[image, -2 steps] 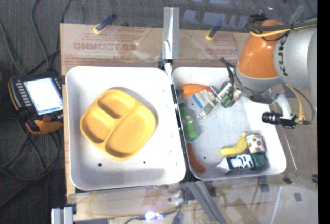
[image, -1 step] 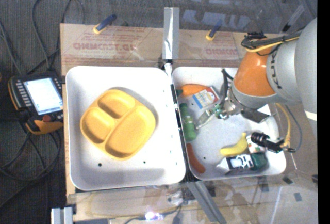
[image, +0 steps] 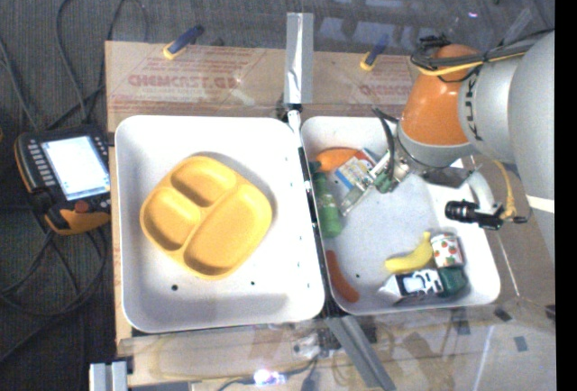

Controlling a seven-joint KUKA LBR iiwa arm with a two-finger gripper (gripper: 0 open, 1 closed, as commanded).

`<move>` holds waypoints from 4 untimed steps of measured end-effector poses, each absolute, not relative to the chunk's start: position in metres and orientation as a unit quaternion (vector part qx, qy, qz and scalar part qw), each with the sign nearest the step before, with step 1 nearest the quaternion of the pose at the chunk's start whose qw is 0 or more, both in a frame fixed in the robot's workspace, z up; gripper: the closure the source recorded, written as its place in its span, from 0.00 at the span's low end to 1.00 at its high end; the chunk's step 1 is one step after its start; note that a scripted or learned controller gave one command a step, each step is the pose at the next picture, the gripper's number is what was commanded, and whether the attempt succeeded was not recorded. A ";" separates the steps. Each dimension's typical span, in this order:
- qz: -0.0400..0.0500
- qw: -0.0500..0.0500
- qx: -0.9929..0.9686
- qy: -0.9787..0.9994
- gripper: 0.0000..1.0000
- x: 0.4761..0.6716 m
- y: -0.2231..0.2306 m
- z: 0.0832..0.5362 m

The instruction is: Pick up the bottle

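Well, slim green bottle [image: 326, 204] beside smooth white bin wall [image: 315, 227].

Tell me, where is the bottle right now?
The green bottle lies in the right bin, against its left wall, just left of the gripper.

One fixed camera looks down (at a slant) on both bins [image: 126, 200].

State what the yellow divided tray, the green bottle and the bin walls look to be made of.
Yellow divided tray: likely moulded plastic, matte to satin; uniform colour, rounded compartments, soft highlights.
Green bottle: probably translucent plastic; light seems to pass through the green body, though it is too small to be certain.
Left bin and right bin: smooth white walls, probably plastic or coated sheet; even sheen, rounded corners.
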State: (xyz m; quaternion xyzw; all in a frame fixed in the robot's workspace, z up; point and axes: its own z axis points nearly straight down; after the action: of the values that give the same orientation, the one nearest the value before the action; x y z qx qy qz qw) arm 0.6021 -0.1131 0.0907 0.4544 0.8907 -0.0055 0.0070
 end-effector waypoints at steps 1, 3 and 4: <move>0.002 0.008 0.656 0.755 0.00 0.574 -0.108 0.090; -0.001 -0.001 0.684 0.729 0.00 0.542 -0.148 0.112; -0.002 0.000 0.758 0.652 0.00 0.546 -0.098 0.104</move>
State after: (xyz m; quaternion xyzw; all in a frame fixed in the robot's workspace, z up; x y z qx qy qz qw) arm 0.5462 -0.0981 0.1038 0.7579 0.6524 -0.0021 -0.0002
